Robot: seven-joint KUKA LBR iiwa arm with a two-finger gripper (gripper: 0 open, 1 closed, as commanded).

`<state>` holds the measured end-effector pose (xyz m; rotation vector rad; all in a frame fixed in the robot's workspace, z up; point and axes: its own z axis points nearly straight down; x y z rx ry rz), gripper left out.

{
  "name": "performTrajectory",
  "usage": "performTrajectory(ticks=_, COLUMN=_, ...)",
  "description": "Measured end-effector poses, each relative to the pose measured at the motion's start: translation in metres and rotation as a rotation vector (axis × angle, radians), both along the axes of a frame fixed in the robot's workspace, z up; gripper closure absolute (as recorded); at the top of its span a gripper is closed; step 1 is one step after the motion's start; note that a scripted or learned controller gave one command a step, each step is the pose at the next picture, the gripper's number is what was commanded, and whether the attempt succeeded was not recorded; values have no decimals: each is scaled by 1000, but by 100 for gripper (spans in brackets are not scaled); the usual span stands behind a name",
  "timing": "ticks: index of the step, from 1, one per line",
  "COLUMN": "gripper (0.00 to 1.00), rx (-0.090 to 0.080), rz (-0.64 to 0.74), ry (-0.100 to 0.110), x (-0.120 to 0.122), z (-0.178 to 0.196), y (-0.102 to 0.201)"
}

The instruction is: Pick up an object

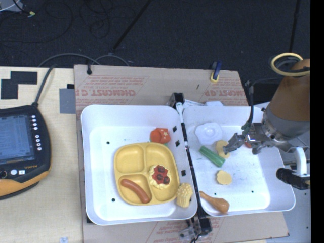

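**Reaching Into the Right Bin, Arm Hovers by Toy Food**

Reaching in from the right, the gripper (237, 143) sits low over the right bin (273, 199), its dark fingers spread apart with nothing between them. Just left of the fingertips lies a pale yellow round piece (221, 147), touching the green cucumber (211, 156) that slants beside it. A clear plastic cup (208, 132) rests on the far side of both. Nearer the camera sit a small yellow slice (224, 177) and a brown drumstick (215, 201) by the bin's near left corner. Behind the gripper, the grey arm (286, 118) rises with its orange band. In the left bin (96, 186), a yellow divided plate (132, 158) carries a sausage (135, 190) and a red-topped pasta piece (160, 175); a corn cob (184, 194) leans at its near right edge and a tomato (160, 134) sits just beyond its far rim. A tablet controller (20, 146) lies far left on the bench.
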<state>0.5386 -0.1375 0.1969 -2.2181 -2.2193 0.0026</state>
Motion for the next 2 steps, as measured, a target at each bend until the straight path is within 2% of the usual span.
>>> performTrajectory(ticks=1, gripper=0, rx=-2, rz=3, ry=-18, x=-63, z=189, y=31)
performTrajectory(ticks=2, gripper=0, rx=-1, rz=8, ry=-20, x=-62, z=332, y=99)
